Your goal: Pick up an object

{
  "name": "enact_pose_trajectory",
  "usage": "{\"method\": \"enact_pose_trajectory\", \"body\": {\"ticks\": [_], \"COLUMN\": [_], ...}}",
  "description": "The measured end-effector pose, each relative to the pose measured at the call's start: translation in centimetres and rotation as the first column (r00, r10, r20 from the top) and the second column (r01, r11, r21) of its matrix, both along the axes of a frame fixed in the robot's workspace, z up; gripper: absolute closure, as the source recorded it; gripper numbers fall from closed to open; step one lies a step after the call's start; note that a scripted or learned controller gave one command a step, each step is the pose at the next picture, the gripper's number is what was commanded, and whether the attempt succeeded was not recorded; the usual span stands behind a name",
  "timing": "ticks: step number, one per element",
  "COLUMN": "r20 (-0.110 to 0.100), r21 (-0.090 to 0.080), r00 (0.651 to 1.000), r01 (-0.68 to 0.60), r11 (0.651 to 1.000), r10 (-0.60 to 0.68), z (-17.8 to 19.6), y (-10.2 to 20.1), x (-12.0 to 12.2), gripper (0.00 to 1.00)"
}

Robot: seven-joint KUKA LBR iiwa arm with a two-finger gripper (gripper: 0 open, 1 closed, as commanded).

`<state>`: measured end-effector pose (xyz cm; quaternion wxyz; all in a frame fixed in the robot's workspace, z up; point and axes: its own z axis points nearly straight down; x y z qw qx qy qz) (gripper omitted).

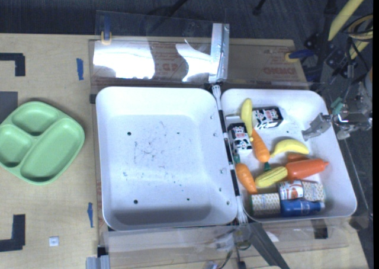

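**Gripper waits at the right bin's edge, nothing taken yet**

The metal gripper [323,124] hangs over the right rim of the right white bin [308,99]; whether it is spread or pressed together I cannot tell, it is small and blurred. Nothing sits between its tips.

The nearest target is the yellow plastic banana [288,146], just beside it, lying free on top. The long orange plastic carrot [305,168] touches its neighbours, so it is harder. I would come down straight across the banana's narrow width.

The arm is cut off at the right, and the small cartons [266,117] are hard to read.
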<state>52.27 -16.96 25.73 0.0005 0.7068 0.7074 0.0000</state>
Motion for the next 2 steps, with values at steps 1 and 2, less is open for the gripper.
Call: {"method": "enact_pose_trajectory", "body": {"ticks": [1, 2], "r20": [0.0, 0.005], "r21": [0.001, -0.003], "r00": [0.95, 0.883], "r01": [-0.312, -0.469], "r11": [0.95, 0.883], "r10": [0.312, 0.469], "z": [-10.7, -16.1], "y": [-2.8, -0.2], "x": [4.3, 5.9], "gripper": [0.0, 0.0]}}
